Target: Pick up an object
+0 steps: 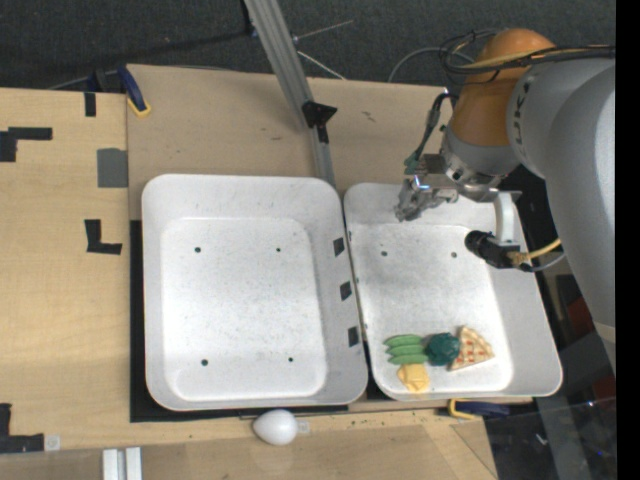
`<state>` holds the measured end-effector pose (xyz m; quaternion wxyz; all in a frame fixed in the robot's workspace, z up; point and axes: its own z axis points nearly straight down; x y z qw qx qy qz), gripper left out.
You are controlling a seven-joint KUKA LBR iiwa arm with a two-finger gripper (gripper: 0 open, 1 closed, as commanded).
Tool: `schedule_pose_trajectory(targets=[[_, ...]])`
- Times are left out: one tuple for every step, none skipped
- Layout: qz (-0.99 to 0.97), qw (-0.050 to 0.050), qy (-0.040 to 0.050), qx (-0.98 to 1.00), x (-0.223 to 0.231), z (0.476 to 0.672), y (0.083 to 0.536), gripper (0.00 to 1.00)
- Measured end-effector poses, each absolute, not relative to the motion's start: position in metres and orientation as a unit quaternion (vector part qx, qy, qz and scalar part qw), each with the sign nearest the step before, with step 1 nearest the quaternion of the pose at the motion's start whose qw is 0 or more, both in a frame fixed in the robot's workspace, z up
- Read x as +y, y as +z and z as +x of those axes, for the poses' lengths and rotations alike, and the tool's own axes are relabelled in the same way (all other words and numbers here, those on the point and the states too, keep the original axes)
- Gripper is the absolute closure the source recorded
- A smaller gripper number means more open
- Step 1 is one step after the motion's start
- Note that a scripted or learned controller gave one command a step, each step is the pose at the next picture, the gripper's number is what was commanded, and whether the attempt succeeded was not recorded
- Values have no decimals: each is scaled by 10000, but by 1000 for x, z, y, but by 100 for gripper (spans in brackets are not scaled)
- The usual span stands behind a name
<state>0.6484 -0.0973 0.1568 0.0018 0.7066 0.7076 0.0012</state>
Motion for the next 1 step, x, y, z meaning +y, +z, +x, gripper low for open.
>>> schedule_pose_trajectory(targets=[[7066,15,9,7076,-103,650,202,100]])
